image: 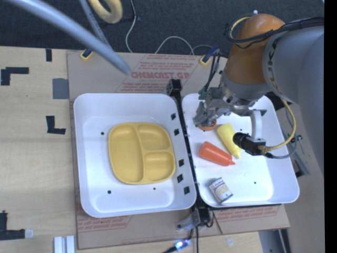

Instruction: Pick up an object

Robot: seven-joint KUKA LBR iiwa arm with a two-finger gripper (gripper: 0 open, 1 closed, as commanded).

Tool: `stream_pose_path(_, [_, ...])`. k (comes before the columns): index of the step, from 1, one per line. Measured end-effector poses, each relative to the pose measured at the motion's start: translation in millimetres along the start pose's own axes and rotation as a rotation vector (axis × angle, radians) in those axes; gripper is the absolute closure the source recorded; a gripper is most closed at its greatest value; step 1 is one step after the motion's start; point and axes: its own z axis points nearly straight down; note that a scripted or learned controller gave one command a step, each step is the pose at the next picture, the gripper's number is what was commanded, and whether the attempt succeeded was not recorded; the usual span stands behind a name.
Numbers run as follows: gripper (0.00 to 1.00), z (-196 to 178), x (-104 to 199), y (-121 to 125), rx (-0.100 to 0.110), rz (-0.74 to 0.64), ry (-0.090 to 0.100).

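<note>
My gripper is low over the upper left part of the right bin, close to the divider. A small orange object peeks out right under its tip; I cannot tell whether it is held. Just to the right lies a yellow bottle-like object, pointing down-right. An orange carrot-shaped toy lies below the gripper. A small white can sits near the front of the right bin.
The left bin holds a yellow divided plate. A black divider runs between the bins. The arm's grey body and orange band hang over the right bin's far side, with a black cable beside the yellow object.
</note>
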Motion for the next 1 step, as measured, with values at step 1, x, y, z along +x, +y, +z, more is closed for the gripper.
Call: stream_pose_path(1, [1.00, -9.7, 52.6, -16.6, 0.001, -0.001, 0.001])
